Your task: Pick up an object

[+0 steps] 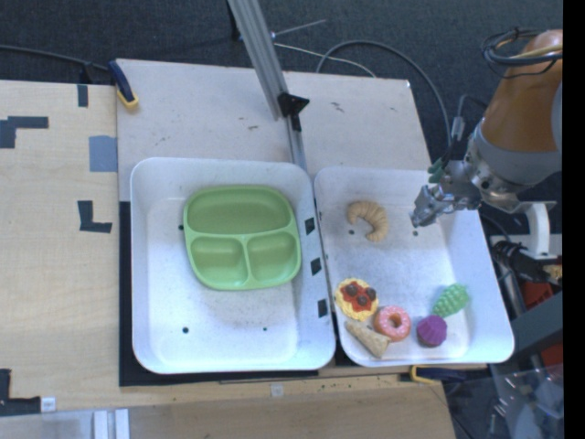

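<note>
1. We see the gripper (426, 210) above the right bin (475, 245), just right of the croissant (368, 219); whether the jaws grip or gape, we cannot tell.
2. A green plate (243, 236) fills the left bin (155, 245).

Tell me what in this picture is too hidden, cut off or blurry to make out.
- Two-finger gripper, camera view: dark and small over the right white bin; open or shut is unclear.
- Grey and orange arm: cut off by the picture's right side.
- Tan wedge-shaped toy: partly covered by the pink ring doughnut; too small to identify.
- Green three-compartment plastic plate: its underside is hidden.
</note>
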